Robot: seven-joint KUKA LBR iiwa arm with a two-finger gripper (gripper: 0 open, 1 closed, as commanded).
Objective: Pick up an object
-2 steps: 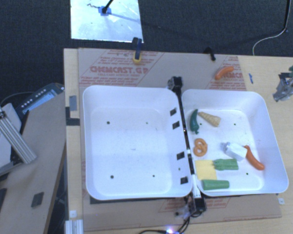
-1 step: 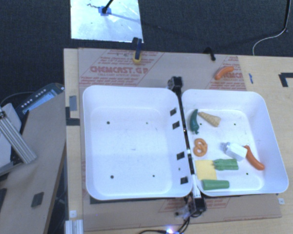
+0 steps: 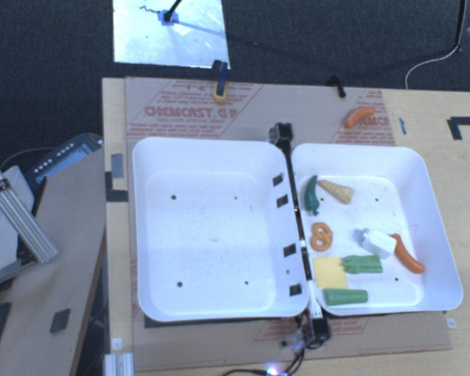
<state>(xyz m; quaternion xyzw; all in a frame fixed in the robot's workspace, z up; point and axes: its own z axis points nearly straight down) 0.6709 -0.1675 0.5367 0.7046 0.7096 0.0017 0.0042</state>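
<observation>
The right bin (image 3: 435,202) holds several small toy foods. A dark green pepper (image 3: 310,194) lies near its left wall, beside a tan cone (image 3: 336,190). Below them sits an orange pretzel (image 3: 321,236). A white block (image 3: 375,243) rests against an orange-red sausage (image 3: 407,254). A yellow square (image 3: 329,272) lies at the lower left, with one green piece (image 3: 362,264) to its right and another green piece (image 3: 345,295) below it.
The left bin (image 3: 153,163) sits beside the right one, joined by black clips along the shared edge. An orange sausage (image 3: 359,116) lies on the bench behind the right bin. A yellow and blue clamp (image 3: 219,83) stands at the back.
</observation>
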